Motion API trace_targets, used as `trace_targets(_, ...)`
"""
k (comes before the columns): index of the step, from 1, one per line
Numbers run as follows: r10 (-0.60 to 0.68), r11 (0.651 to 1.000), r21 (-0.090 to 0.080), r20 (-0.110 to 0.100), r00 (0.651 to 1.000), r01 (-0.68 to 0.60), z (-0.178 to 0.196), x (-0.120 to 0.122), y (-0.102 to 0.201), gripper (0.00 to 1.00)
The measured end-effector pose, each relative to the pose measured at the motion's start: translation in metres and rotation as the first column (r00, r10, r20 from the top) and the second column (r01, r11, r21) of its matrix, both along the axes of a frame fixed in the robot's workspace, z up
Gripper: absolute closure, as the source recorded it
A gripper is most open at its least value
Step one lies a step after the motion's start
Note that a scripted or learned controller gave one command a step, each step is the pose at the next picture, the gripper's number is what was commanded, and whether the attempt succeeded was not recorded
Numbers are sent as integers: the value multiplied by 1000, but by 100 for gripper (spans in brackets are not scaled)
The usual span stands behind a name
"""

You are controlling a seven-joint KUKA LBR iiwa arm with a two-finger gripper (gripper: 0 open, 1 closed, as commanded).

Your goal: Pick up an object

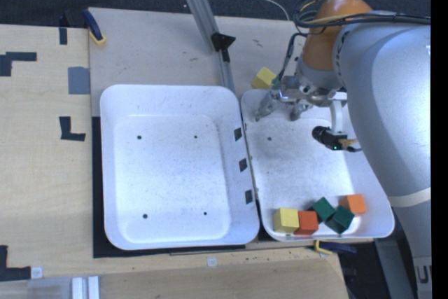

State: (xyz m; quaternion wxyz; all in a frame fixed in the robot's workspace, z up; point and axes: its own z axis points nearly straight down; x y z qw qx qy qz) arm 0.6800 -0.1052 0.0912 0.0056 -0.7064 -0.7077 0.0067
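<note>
I'm hovering my gripper point(280, 107) w/ fingers spread apart, holding nothing, over the far end of the right bin point(297, 150). Blocks are sitting clustered at the near edge: yellow block point(285, 219), red block point(307, 222), green blocks point(332, 213), orange block point(355, 204). Another yellow cube point(264, 77) is lying outside, just beyond the far rim, prob. out of play.
</note>
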Motion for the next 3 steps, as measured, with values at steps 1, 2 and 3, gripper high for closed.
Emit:
trace_targets(1, -2, 1000, 5, 2, 1000, 2, -1, -1, -6, 0)
trace_targets(2, -6, 1000, -1, 11, 1000, 6, 0, -73, -44, 0)
trace_targets(3, -3, 1000, 4, 8, 1000, 3, 0, -179, -10, 0)
